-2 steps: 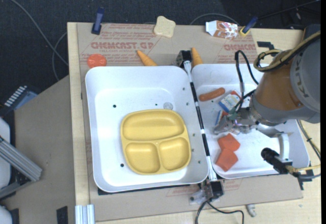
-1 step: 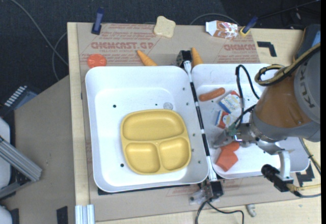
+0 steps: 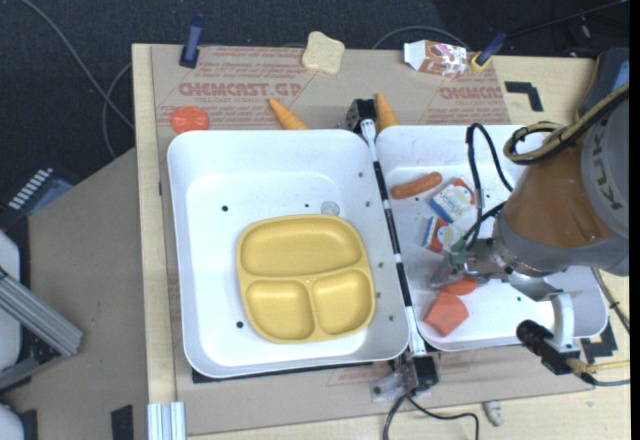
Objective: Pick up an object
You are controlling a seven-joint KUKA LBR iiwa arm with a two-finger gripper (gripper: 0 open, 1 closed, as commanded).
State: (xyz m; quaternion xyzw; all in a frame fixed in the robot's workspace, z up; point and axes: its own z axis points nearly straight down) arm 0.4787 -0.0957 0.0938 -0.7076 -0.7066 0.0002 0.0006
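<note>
Where the grey arm (image 3: 575,198) with its orange band reaches in from the right, it bends low over the right bin (image 3: 500,333), its wrist pointing left and down toward the bin's floor. The end effector (image 3: 455,266) sits just above the bin's middle; whether it is open or closed cannot be made out, and nothing can be seen gripped in it. Just below it, nearest the front rim, lies an orange-red block (image 3: 446,312). Beside the end effector, a little farther back, is a red, white and blue packet (image 3: 450,213), and beyond that a small sausage (image 3: 414,186). The left bin (image 3: 200,228) holds a yellow divided tray (image 3: 305,278). Farther off on the desk (image 3: 160,88) lie a bread slice (image 3: 323,52) and a carrot (image 3: 287,115).
</note>
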